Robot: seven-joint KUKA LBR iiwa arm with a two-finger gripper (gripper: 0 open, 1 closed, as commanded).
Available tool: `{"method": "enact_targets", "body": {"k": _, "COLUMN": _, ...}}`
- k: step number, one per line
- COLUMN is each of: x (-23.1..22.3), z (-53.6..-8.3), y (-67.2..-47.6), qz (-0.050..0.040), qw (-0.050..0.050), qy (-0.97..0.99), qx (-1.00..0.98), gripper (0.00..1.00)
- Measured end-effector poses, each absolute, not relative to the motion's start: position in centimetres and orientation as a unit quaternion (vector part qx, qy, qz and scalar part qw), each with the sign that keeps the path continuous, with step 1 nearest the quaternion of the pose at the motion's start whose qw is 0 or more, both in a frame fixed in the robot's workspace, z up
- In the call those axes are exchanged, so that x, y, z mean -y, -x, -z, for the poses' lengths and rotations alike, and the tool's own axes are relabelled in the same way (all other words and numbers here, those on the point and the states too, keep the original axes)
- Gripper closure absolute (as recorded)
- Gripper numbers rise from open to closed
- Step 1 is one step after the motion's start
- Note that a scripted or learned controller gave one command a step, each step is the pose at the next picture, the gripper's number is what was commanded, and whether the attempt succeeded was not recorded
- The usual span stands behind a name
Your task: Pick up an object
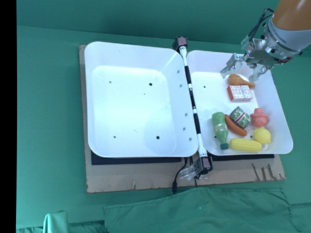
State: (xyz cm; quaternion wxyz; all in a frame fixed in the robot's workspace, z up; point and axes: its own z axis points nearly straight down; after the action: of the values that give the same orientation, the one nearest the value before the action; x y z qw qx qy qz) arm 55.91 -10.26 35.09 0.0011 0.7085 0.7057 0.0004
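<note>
you can see the toy chicken leg [240, 80] lying in the right bin [209, 89], just under the gripper [243, 69]. the gripper's two fingers are spread apart, one on each side above the leg, and hold nothing. the arm [291, 18] comes in from the upper right and points down. below the chicken leg you can count one red box [239, 93], one small can [239, 117], one green bottle [220, 129], one carrot [235, 125], one corn cob [245, 144], one lemon [262, 136] and one pink toy [259, 117].
</note>
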Motion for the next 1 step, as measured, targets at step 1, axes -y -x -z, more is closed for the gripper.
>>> {"method": "enact_targets", "body": {"k": 1, "x": 10.26, "z": -35.1, "y": -55.91, "qz": -0.0005, "qw": 0.001, "qy": -0.709, "qx": -0.706, "gripper": 0.0}}
